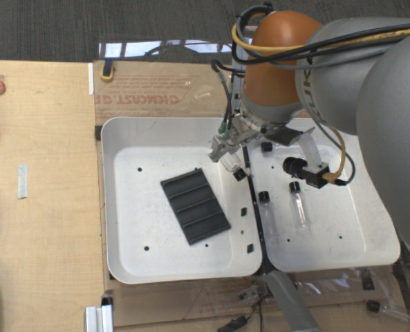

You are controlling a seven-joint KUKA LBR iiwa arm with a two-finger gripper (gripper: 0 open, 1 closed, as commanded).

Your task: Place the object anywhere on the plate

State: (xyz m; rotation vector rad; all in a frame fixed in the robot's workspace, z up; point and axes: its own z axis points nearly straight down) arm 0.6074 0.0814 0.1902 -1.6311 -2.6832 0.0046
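Apparently at the reaching step, the gripper (222, 149), whose state I cannot tell, hovers above the dark ridged plate (195, 206), needing an object first.

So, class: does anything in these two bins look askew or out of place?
The dark ribbed plate in the left bin lies askew, turned at an angle to the bin's walls. In the right bin a small clear tube lies loose on the floor. Nothing looks spilled or broken.

You see the bench (45, 220), on it two white bins, left bin (122, 254), right bin (370, 247), side by side, touching.
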